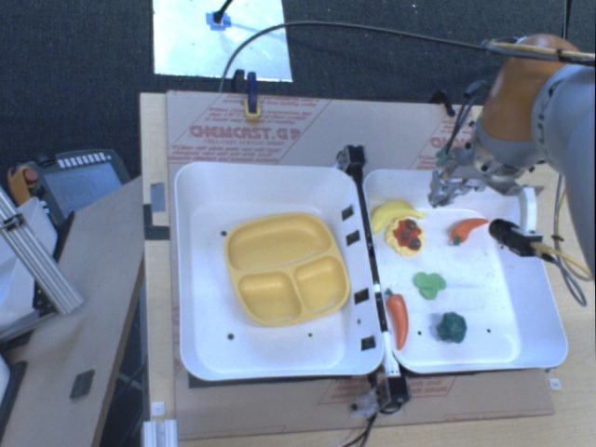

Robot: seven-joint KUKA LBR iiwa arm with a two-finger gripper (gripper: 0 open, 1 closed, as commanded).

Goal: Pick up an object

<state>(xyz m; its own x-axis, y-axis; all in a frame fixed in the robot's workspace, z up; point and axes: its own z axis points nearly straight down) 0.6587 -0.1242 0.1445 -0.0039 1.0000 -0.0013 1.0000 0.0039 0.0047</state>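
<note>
Gripper (445, 194) sits over the far end of the right bin (535, 315), low, near the back wall. My arm (535, 91) comes in from the right. I cannot tell how far the gripper is open from this angle, as the tip reads as one dark grey cluster. I see nothing held in it. Six small objects are in the right bin. Banana (389, 214) lies at the far left, near the divider. A red-and-yellow piece (407, 237) touches the banana on its near side. Orange pepper (466, 228) is just nearer than the gripper and slightly to its right, apart from it. Light green piece (429, 285) is mid-bin. Dark green broccoli (452, 327) is toward the near edge. Carrot (399, 318) lies along the divider at the near left. Banana and pepper are the closest objects to the gripper, one on either side, and I see no contact with either. Left bin (200, 277) holds a yellow three-compartment tray (279, 268), roughly centred and turned a little askew, well apart from the gripper.
</note>
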